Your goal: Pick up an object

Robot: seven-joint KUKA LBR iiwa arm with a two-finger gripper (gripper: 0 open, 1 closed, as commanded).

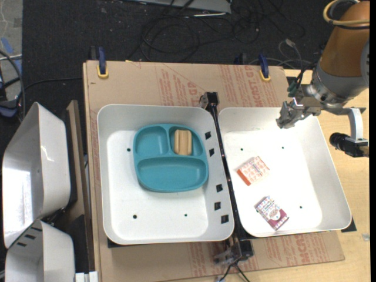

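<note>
Packets lie in the right bin [329,175], two of them, and either could be the thing to pick up. One is an orange and white packet [253,170] resting flat near the bin's left side, about halfway down. The other is a purple and white packet [271,212], lower and a little to the right, near the bin's front edge. They sit near each other but do not touch.

The gripper [289,115] hangs over the far right corner of that same bin, well apart from both packets, with nothing seen in it. Whether its fingers are apart or together I cannot tell, as they are small and blurred against the bin wall. Above it rises the grey arm [335,87] with its orange band [346,43], coming in from the right.

In the left bin [117,216] sits a teal divided tray [167,169], and a tan wooden block [183,142] lies in the tray's upper right compartment. Both bins rest side by side, touching along their inner edges, on a brown cardboard sheet [176,81] spread over the counter. Two clamps [103,69] hold the sheet's far edge. Dark cables [170,22] trail across the floor beyond.
</note>
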